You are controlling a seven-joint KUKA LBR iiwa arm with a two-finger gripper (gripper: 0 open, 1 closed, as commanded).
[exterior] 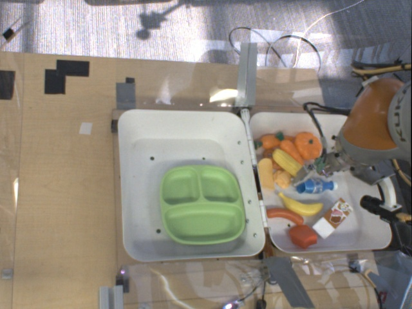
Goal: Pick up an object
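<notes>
The claw sits low in the right bin, reaching in from the right at the end of the grey arm with its orange band; its metal tip is over the cluster of toy food, just above the blue bottle and beside the corn cob; how far it is parted I cannot tell, and nothing can be seen gripped in it.

The right bin carries the things to be picked: an orange pumpkin near the back, with a carrot and a smaller orange piece to its left; the yellow corn cob lies at a slant below them; a pale yellow piece lies close to the bin's left wall; the blue bottle lies on its side in the middle; a banana curves just below it; a red sausage lies beneath the banana; a red block rests near the front wall; a small white and brown carton lies to the right of the banana.

The left bin holds a green divided plate, flat, in its front right part; both bins stand side by side on the wooden tabletop, touching along their shared edge.
</notes>
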